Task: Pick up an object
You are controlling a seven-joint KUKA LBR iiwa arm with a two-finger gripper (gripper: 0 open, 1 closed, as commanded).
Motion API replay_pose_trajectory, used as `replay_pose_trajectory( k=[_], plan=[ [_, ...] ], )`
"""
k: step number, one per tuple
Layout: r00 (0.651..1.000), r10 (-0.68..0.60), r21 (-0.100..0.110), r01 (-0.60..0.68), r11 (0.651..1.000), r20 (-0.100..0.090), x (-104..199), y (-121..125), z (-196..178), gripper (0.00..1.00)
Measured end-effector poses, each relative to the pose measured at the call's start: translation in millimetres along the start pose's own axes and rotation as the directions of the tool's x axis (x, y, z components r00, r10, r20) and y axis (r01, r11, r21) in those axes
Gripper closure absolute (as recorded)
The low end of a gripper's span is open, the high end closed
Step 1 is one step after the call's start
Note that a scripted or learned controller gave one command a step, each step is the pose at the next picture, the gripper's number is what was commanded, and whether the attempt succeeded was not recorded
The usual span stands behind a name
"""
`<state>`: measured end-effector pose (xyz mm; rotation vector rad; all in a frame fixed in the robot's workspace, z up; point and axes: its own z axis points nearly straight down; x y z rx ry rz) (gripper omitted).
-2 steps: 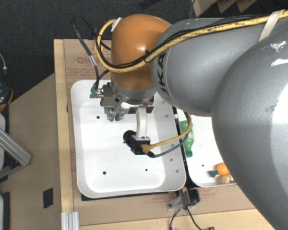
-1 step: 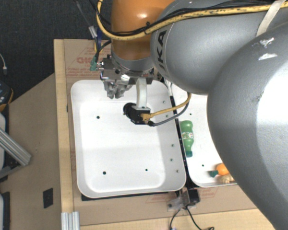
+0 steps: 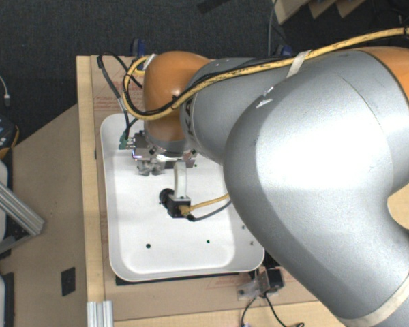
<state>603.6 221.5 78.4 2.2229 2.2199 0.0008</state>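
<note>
Object location cannot be told, for the grey arm (image 3: 313, 176) covers the right side of the desk (image 3: 88, 182) while its gripper (image 3: 165, 161) hangs over the far half of the white bin (image 3: 123, 251), grip width hidden, with two dark specks (image 3: 148, 245) on the bin floor nearer the camera.

1. The bench (image 3: 88, 203) has a pale wooden top with a raised strip along its left edge.
2. A shallow white bin (image 3: 113, 223) with rounded corners lies flat on the wood, close to that strip.
3. A small metal bracket (image 3: 262, 283) with dark wires sits on the bench just beside the bin's near right corner.
4. Black cables (image 3: 112, 80) cross the far left corner.
</note>
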Motion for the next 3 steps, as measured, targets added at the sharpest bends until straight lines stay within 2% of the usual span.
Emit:
replay_pose_trajectory(
  k=[1,2,3],
  plan=[
    [1.000,0.002,0.003,-0.002,1.000,0.001,-33.5,-59.2,-7.3,1.00],
    [1.000,0.001,-0.003,-0.001,1.000,-0.001,-32.5,-123.7,-8.4,1.00],
    [1.000,-0.001,-0.003,0.001,1.000,-0.005,-34.2,-123.3,-8.4,1.00]
  ],
)
